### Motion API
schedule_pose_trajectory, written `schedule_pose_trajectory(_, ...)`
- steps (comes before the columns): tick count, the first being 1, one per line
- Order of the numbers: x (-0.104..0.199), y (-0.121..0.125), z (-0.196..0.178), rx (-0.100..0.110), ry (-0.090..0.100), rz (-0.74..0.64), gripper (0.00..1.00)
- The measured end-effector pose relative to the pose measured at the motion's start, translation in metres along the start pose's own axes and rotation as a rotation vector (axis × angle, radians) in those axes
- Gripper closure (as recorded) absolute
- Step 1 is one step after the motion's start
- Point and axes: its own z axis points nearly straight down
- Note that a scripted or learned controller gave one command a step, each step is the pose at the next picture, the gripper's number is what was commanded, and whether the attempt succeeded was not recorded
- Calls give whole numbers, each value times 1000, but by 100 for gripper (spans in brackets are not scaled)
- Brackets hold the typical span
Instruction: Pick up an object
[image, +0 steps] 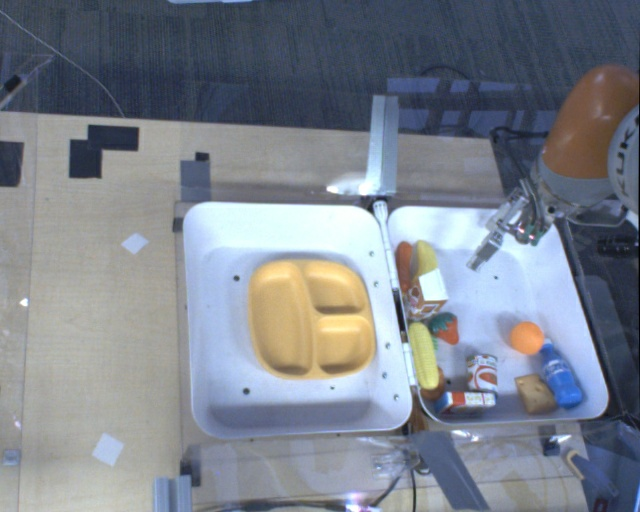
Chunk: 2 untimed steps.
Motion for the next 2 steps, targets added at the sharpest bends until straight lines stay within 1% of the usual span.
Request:
schedule_pose_trajectory(1, 24, 1, 47, 3, 6, 258, 0)
schedule_pose_trajectory(2, 62, -11, 54, 1, 2, 264, 0)
